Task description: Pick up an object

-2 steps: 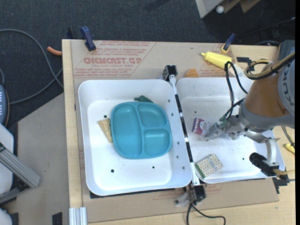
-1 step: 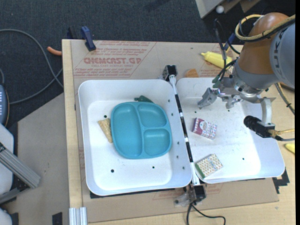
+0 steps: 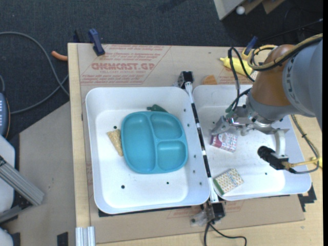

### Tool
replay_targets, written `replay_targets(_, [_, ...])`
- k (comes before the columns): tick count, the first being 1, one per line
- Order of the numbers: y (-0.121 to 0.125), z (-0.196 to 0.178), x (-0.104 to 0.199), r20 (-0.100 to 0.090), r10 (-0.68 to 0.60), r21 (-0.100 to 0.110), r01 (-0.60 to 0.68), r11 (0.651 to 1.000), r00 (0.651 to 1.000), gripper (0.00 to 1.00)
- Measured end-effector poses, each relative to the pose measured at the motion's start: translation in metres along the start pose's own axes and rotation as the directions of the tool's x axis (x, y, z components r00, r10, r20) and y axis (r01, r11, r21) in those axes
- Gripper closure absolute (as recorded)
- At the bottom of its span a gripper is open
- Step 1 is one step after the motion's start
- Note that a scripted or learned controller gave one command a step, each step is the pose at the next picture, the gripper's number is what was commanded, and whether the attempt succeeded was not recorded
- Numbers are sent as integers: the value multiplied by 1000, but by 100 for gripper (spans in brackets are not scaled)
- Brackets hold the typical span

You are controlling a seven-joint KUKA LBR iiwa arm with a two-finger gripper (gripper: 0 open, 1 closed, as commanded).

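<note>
A: Brown board covers the surface (image 3: 138, 68), red print across its far part. What sits nearest the camera?

B: In the right bin (image 3: 294, 186), a small patterned packet (image 3: 228, 180) lies by the near left corner, close to the wall between the two bins.

A: And past that?

B: A pink and white wrapped packet (image 3: 224, 141) lies further in, same bin. The gripper (image 3: 229, 123) hangs right over its far edge. Whether the packet sits between the fingers, or how wide they stand, I cannot tell.

A: The left bin (image 3: 97, 111)?

B: A teal divided plate (image 3: 154, 141) lies in the middle of it. A tan cracker-like piece (image 3: 115, 140) pokes out from under the plate's left edge, and something dark green (image 3: 157, 108) peeks out at its far edge.

A: Furthest back?

B: A yellow object (image 3: 237, 65), partly behind cables, on the board beyond the right bin, with a small orange thing (image 3: 209, 79) just left of it. A blue clamp (image 3: 95, 41) grips the board's far left edge.
</note>
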State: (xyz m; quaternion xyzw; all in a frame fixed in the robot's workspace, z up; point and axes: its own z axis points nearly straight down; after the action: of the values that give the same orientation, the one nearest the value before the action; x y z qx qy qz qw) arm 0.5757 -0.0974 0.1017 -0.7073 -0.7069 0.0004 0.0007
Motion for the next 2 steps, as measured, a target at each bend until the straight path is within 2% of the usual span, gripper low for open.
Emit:
replay_targets(1, [-8,12,1,0,0,-15,0,1000,1000,0])
replay_targets(2, [-8,1,-2,6,1,-17,-1,1000,1000,100])
